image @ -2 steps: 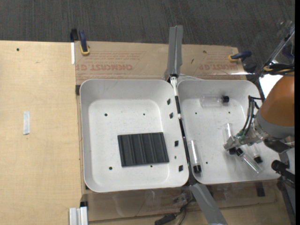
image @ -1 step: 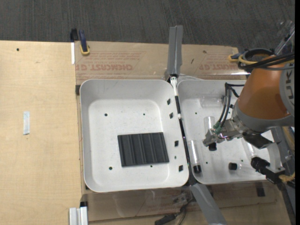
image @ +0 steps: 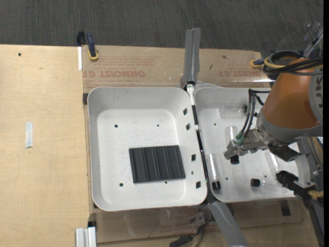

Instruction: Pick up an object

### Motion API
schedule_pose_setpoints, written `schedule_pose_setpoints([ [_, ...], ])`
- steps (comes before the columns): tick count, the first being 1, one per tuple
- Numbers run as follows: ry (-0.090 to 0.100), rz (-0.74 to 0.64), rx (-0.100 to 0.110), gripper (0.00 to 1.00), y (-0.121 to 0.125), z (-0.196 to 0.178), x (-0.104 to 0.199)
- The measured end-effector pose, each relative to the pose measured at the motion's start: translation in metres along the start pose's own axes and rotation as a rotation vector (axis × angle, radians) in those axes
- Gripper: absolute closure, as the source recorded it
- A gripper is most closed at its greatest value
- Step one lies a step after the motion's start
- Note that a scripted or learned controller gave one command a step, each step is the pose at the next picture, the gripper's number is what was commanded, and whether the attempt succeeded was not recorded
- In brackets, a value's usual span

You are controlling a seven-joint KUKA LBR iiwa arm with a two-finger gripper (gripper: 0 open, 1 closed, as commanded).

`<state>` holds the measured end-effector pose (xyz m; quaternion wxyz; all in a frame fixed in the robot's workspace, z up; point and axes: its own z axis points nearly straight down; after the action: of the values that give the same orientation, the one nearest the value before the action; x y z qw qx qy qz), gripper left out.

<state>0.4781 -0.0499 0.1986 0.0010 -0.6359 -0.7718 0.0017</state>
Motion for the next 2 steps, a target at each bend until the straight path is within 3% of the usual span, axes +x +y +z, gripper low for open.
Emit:
schedule_pose_setpoints([
  [2, -0.002, 0.002, 0.003, 1.0, 0.0009, -0.0159, -0.0025],
])
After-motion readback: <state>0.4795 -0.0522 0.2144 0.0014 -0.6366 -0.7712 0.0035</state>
